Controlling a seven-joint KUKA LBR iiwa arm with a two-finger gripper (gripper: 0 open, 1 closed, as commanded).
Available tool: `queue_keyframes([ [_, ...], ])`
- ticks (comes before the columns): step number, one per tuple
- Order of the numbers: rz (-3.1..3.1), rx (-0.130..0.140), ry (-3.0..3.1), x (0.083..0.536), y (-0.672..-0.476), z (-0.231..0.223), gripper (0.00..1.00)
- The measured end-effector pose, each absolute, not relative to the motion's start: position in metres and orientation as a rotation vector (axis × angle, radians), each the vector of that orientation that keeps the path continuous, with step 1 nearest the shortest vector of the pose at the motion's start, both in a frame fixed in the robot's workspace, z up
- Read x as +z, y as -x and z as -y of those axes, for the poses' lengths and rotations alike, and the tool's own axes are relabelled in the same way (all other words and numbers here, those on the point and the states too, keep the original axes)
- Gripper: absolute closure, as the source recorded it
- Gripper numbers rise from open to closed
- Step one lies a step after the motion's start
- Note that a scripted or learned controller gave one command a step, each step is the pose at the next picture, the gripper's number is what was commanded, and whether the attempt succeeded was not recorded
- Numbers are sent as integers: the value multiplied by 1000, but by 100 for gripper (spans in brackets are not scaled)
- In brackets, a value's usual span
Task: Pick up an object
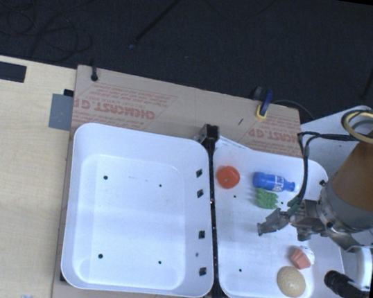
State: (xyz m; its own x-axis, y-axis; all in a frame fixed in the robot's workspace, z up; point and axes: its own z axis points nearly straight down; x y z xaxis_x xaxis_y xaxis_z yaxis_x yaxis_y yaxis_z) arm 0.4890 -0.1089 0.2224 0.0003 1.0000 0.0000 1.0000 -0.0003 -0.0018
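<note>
Down low inside the right bin [243, 259] with the tool [278, 225], hanging off the grey arm [360, 183]. Wide or narrow? Cannot tell from this angle, just a dark tangle of metal against the white floor, and nothing visibly caught in it. Closest candidate by the look of things: the small green object [266, 198], just beyond the tool toward the far rim, close by but apart from it. Crumpled, leafy-looking, soft at a guess, likely to squash rather than slip. Right behind that, lying on its side, a blue bottle [272, 182] with a pale cap, near enough to the green piece to get nudged. Further out to the tool's far side, toward the divider, a round orange-red ball [227, 177], sitting alone. On the tool's near side, toward the front rim, a small pink-and-white piece [301, 257], then a beige egg-shaped lump [291, 281]. Left bin [133, 220] well away across the divider. To do this well: centre squarely over one item, come straight down, straddle it cleanly. For the green piece, keep clear of the bottle, close gently, lift slowly. Worth avoiding the ball and the beige lump, probably prone to rolling out of a pinch.
</note>
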Motion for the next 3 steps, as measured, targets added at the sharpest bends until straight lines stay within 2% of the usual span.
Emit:
queue_keyframes([
  [1,2228,0,2219,207,-586,136,0],
  [2,2223,4,2218,82,-631,151,0],
  [3,2221,3,2219,98,-632,152,100],
])
